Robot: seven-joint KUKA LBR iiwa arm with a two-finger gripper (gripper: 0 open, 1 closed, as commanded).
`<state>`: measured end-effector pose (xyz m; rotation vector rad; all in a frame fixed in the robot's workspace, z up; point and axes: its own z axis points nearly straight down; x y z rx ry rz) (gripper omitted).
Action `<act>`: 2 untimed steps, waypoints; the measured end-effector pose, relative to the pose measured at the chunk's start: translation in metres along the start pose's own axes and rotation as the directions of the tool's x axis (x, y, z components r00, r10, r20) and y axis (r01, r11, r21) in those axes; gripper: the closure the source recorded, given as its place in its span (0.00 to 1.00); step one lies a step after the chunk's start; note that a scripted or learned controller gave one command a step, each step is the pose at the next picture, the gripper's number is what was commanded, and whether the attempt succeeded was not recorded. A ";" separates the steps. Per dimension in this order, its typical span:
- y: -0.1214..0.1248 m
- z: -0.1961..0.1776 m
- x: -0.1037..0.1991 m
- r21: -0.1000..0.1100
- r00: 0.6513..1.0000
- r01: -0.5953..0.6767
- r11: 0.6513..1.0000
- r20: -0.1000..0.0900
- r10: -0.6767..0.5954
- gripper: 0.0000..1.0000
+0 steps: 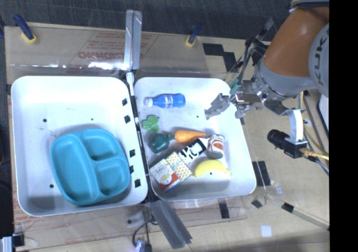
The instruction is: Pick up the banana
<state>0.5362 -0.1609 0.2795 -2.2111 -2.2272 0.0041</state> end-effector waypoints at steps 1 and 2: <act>-0.048 0.124 -0.030 0.000 0.995 -0.104 0.995 -0.001 0.104 0.00; -0.052 0.174 -0.034 -0.024 1.000 0.027 0.999 0.001 -0.027 0.00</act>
